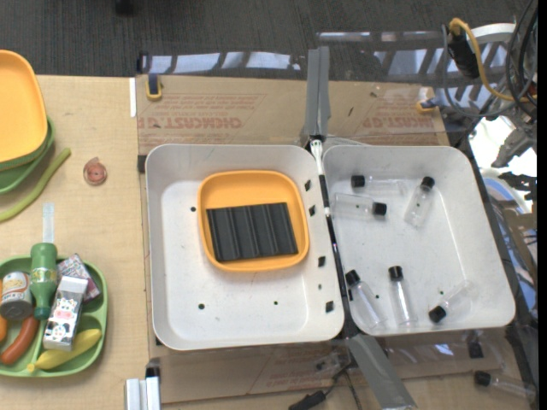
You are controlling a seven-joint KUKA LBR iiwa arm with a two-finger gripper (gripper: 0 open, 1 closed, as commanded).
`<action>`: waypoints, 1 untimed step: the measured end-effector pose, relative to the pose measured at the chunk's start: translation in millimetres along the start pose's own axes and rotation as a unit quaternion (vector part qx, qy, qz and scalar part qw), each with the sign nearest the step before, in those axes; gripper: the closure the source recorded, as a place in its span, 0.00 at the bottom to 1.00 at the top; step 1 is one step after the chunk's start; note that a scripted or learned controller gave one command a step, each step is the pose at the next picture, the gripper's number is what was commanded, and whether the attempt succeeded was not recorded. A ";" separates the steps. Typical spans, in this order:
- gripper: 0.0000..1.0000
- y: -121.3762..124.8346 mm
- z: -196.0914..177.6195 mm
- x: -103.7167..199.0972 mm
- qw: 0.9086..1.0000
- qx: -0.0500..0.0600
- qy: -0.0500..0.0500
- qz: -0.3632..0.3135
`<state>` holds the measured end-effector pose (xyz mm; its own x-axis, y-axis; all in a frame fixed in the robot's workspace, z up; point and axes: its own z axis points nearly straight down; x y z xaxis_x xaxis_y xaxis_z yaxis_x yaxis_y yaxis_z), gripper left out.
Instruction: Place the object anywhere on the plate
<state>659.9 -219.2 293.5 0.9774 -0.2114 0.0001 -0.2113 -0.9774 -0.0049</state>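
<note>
An orange plate (252, 186) with rounded corners lies in the left white bin (171, 289), toward its back. A dark grey ribbed rectangular object (253, 231) lies flat on the plate, inside its rim. The right white bin (466, 237) holds several clear vials with black caps, among them one at the back (420, 198), one standing out near the front middle (398, 294) and one at the front right (449, 304).
On the bench to the left sit a green tray (96, 342) of toy food, a stack of orange and green dishes (17, 118) and a small pink item (95, 172). Cables and metal framing (500, 58) crowd the back right corner.
</note>
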 end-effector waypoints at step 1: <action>0.00 -0.3 -12.1 0.1 1.000 0.000 0.000 -0.008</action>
<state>660.1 -219.0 305.6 0.9806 -0.1961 0.0011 -0.1961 -0.9806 -0.0053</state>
